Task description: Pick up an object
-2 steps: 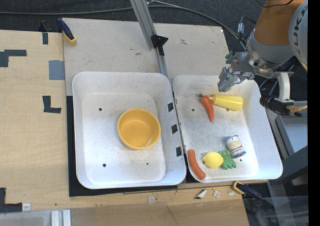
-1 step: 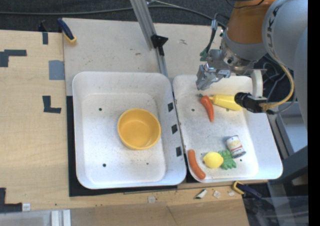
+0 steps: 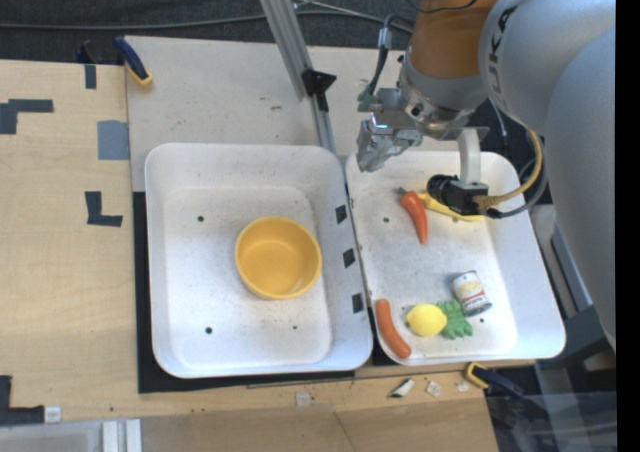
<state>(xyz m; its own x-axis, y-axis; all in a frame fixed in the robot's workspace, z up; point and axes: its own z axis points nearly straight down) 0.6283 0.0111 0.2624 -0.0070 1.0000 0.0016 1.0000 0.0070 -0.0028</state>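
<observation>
there, pale wooden bench (image 3: 60, 240), taped.

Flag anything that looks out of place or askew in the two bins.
Little stands out. The small can lies tipped on its side in the right bin, and the orange sausage-shaped toy sits jammed against that bin's left wall. The yellow bowl rests upright.

the wooden worktop (image 3: 60, 240) carries two white bins: left bin (image 3: 175, 340) at nine o'clock, right bin (image 3: 530, 330) at three.
</observation>
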